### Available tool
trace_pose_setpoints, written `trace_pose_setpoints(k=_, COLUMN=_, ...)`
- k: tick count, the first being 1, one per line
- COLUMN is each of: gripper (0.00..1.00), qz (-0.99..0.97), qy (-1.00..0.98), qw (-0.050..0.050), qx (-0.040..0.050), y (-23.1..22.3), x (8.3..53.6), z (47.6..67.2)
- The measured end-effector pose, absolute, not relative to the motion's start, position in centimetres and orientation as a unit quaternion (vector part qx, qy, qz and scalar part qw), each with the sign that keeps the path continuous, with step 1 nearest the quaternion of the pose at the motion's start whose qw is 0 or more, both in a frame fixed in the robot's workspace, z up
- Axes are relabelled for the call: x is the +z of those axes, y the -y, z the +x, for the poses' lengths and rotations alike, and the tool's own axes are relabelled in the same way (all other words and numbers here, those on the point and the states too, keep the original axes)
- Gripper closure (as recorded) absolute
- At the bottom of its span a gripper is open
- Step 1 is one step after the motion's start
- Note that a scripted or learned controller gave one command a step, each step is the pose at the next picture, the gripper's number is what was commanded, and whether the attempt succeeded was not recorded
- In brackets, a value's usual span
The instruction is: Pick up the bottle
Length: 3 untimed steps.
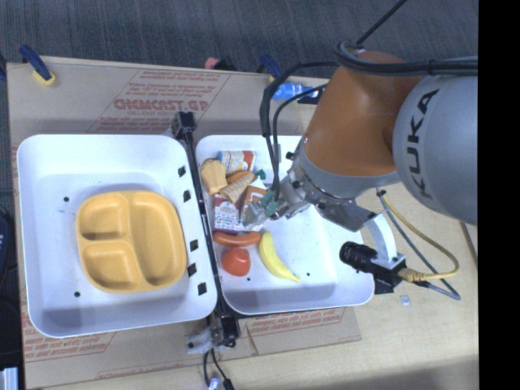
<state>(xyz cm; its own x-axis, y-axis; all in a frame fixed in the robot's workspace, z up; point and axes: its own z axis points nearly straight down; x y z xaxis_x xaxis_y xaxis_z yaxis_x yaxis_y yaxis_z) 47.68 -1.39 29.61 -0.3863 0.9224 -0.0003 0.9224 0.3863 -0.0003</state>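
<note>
Two shallow white bins sit side by side on the bench in front of you. Your left bin (41, 218) carries a yellow divided tray (130, 240) lying flat near its middle. Your right bin (325, 287) carries a crowd of small toy foods packed against its left wall, just beside the black divider between the bins.

Your arm (382, 128) comes in from the right, its orange band and grey link covering much of the right bin's far right part. The gripper (264, 210) is down among the clutter, at the middle of the pile's right side. You cannot tell from this view whether it is parted or closed, as it blends with the items around it.

As for the bottle (236, 159), the likeliest candidate is the small white and red labelled item at the far left corner of the right bin, lying beside a yellow wedge (213, 175) and an orange cone-like piece (240, 187); its shape is too small to be sure. It lies a little farther than the gripper and left of it.

Nearer to you, a red sausage (237, 237) lies across the bin floor, with a red tomato (236, 261) just near of it and a banana (276, 260) to the tomato's right, tilted.
</note>
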Motion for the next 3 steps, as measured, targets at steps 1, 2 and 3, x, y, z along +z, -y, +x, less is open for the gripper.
trace_pose_setpoints(k=1, gripper=1.00, qz=0.529, qy=-0.849, qw=-0.001, qx=-0.0013, y=-2.1, x=25.1, z=47.6)
trace_pose_setpoints(k=2, gripper=1.00, qz=0.496, qy=-0.868, qw=-0.002, qx=-0.0016, y=-6.7, x=23.6, z=47.6)
trace_pose_setpoints(k=3, gripper=1.00, qz=0.502, qy=-0.865, qw=0.000, qx=-0.0004, y=-3.8, x=31.5, z=47.7)
